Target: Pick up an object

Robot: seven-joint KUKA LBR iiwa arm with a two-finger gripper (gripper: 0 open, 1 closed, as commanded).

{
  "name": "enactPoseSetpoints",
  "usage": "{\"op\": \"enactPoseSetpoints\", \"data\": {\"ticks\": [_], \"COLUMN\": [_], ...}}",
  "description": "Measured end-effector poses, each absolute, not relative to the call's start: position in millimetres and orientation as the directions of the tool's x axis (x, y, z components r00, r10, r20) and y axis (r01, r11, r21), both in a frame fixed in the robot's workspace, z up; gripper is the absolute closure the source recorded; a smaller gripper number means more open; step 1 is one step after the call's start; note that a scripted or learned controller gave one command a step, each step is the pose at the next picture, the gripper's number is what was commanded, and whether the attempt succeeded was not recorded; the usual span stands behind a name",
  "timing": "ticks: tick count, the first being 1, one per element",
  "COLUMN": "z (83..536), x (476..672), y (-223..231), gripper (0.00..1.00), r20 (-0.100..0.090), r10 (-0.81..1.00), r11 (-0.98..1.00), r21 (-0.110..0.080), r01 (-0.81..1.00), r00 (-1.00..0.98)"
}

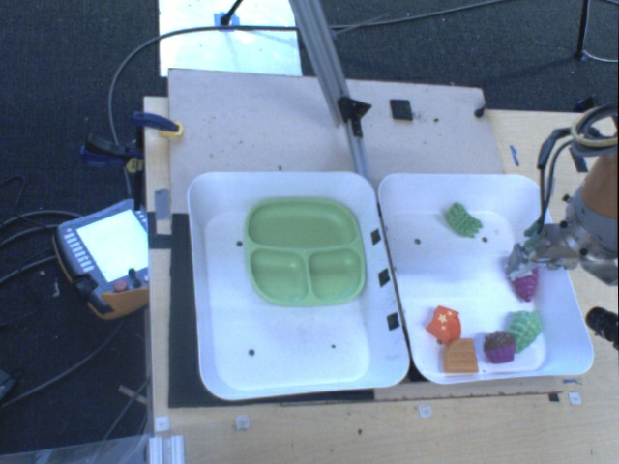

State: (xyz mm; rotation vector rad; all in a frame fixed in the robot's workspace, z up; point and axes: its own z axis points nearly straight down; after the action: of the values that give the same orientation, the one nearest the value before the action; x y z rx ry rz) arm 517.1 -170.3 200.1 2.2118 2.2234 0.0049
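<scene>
I see the gripper over the purple toy by the bin edge; finger state unclear, toy may slip.

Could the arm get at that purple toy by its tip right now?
Probably yes. The gripper sits right over the purple toy in the right bin, with no other toy crowding it.

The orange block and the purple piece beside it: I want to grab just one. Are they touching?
Cannot tell. In the camera view the orange block and the purple piece sit side by side in the right bin, with no plain gap or contact visible.
</scene>
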Motion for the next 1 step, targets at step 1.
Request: {"op": "enactPoseSetpoints", "data": {"ticks": [1], "z": [246.2], "x": [512.3], "y": [-169.3], "gripper": [1.0], "r20": [-0.002], "r10": [1.0], "r11": [0.006], "r21": [0.007], "r01": [1.0], "r00": [-0.006]}}
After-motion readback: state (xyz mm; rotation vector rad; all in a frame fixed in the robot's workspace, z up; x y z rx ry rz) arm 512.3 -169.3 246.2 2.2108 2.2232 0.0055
